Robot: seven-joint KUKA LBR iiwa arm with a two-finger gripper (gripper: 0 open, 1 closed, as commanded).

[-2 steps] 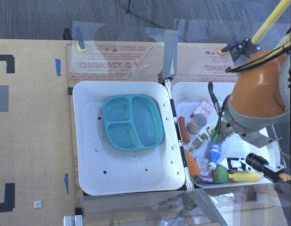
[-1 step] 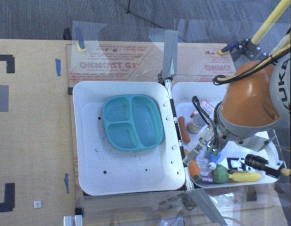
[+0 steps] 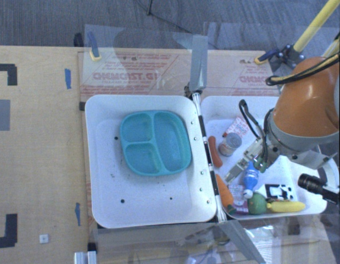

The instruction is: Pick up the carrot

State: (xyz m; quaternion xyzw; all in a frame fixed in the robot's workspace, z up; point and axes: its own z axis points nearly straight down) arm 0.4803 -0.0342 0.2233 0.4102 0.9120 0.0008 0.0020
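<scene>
Wooden bench (image 3: 38, 147), two white bins. Left bin (image 3: 104, 202) holds a teal divided plate (image 3: 156, 143). Carrot (image 3: 223, 190) lies against the right bin's (image 3: 213, 111) left wall, near the front. Gripper (image 3: 238, 169) hovers just right of it, over the clutter; finger state: cannot tell.

Only lettering I can spot is faint reddish print on the clear sheet (image 3: 131, 73) behind the bins, way too washed out to read.
</scene>
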